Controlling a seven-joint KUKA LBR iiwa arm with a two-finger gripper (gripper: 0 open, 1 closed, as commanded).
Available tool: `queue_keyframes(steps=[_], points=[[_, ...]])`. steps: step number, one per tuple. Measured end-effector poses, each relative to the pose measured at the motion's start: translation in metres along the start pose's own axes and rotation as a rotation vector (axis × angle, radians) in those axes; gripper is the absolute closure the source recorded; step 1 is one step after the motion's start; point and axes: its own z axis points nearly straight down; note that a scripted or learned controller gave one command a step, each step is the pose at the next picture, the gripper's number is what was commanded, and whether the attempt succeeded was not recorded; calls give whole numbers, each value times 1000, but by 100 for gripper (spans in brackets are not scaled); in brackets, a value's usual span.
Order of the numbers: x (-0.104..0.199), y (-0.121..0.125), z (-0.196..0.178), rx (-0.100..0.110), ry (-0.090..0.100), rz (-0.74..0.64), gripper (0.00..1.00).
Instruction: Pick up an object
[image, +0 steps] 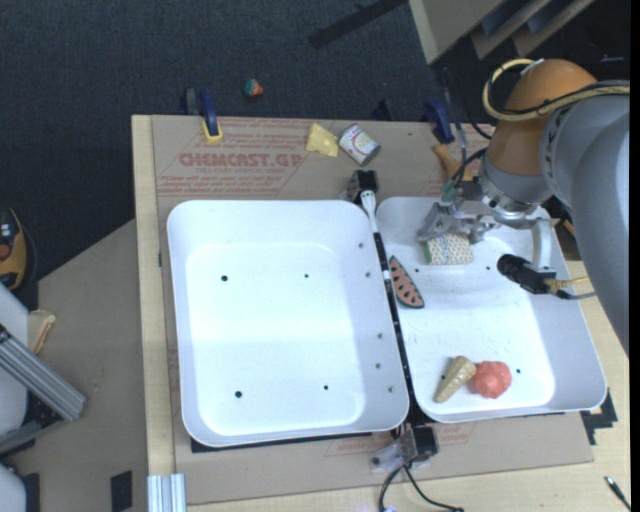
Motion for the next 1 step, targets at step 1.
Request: queue_keyframes(steps=[1], points=[[88,-26,-96,-4,6,-8,100]])
